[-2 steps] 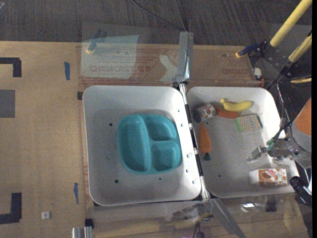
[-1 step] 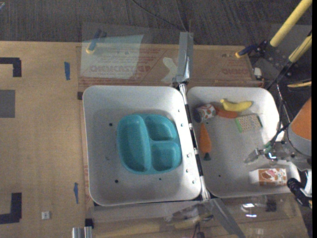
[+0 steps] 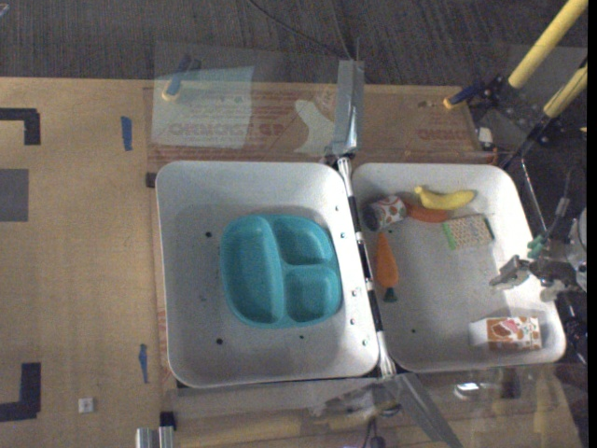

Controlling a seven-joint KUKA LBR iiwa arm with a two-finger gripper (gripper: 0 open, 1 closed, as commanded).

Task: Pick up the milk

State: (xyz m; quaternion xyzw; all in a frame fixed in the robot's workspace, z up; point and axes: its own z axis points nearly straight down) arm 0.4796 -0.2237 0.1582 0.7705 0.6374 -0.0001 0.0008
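Observation:
The milk (image 3: 508, 332) is a small white carton with a red-brown printed panel. It lies on its side in the front right corner of the right bin (image 3: 438, 343). My gripper (image 3: 519, 271) hangs over the right side of that bin, a short way behind the carton and apart from it. Nothing shows in its grasp.
A yellow banana (image 3: 445, 196), a reddish item (image 3: 427, 215), a small patterned cup (image 3: 387, 211), a green-edged card (image 3: 466, 231) and an orange carrot (image 3: 386, 261) lie in the right bin's back and left parts. The left bin (image 3: 187, 250) holds a teal divided plate (image 3: 280, 269).

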